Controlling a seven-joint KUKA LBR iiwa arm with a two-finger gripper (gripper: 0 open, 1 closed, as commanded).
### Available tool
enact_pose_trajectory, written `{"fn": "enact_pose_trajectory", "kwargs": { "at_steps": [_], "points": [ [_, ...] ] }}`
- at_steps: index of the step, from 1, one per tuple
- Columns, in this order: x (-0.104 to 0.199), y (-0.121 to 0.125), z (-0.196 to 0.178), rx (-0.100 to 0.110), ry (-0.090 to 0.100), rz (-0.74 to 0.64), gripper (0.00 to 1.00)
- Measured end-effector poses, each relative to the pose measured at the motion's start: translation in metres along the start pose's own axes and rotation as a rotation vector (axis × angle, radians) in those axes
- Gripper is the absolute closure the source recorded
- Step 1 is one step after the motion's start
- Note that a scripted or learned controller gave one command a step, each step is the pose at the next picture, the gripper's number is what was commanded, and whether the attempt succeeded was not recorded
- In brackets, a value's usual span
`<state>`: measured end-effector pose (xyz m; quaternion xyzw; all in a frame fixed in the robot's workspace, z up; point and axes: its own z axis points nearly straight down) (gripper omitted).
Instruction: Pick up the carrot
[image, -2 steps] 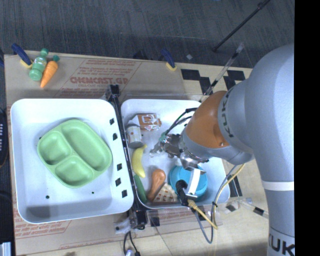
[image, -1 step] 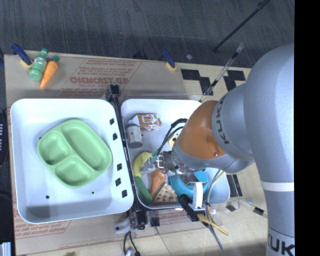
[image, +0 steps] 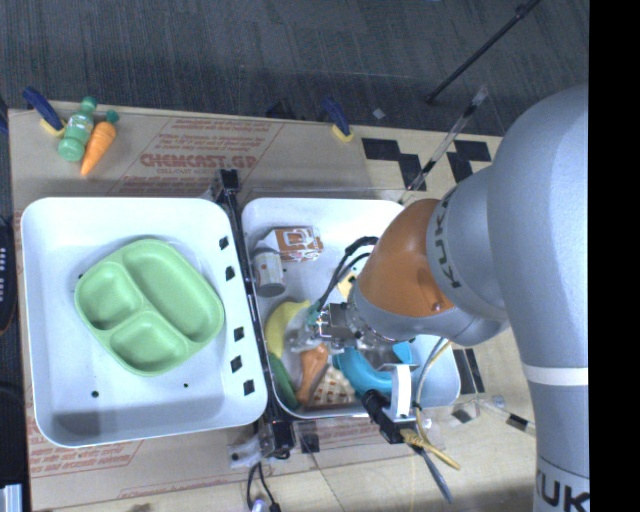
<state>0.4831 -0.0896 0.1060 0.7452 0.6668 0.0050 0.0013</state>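
Gripper (image: 322, 345) low in right bin (image: 330, 215), right over carrot (image: 312, 370); finger state cannot tell. Green plate (image: 150, 305) in left bin (image: 50, 300).

light: even, bright | shadows: soft | glare: white bins (image: 60, 300) | focus: slightly soft

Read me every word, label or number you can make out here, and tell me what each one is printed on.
"CHEMCAST GP" in red on the brown board behind the bins; the smaller red lines around it are too blurred to read.
"KU", the cut-off start of a word, on the grey arm at the lower right.
The small box in the right bin has a printed label, too small to read.
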Motion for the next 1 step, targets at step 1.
{"fn": "enact_pose_trajectory", "kwargs": {
  "at_steps": [1],
  "points": [
    [0.0285, 0.0552, -0.0867, 0.011, -0.004, 0.212, 1.0]
  ]
}}
